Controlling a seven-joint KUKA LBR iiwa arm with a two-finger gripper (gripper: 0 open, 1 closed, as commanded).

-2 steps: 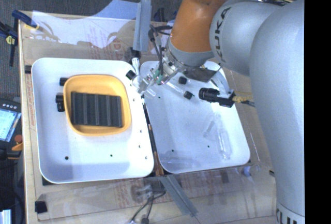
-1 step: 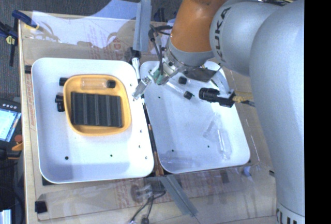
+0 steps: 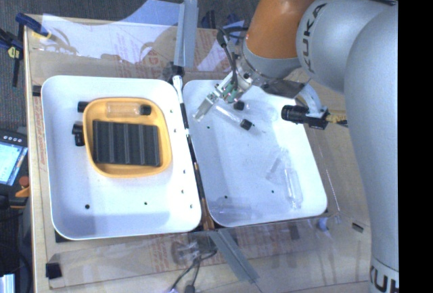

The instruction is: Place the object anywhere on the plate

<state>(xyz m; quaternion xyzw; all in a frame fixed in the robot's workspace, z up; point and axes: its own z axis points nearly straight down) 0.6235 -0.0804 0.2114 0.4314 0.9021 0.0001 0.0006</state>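
Both bins white: left bin (image 3: 61, 204), right bin (image 3: 230, 170). Plate (image 3: 98, 119) is amber-yellow, with a dark grey ribbed centre in vertical stripes. Clear transparent object (image 3: 287, 176) in the right bin, barely visible against the white. Arm (image 3: 352, 34) is grey with an orange band (image 3: 277, 14). Tool (image 3: 226, 92) metallic with green bits. Bench (image 3: 101, 48) tan/brown with blue paper (image 3: 159, 13) at the back.

Illumination is bright and even, coming from overhead. The two white bins, left bin (image 3: 61, 210) and right bin (image 3: 230, 163), render near saturation, with little surface detail. A soft grey shadow lies along the lower inside of the left bin. The grey arm (image 3: 352, 34) shows broad, diffuse highlights. Focus is moderate; fine edges are slightly soft. Clear items in the right bin are hard to resolve.
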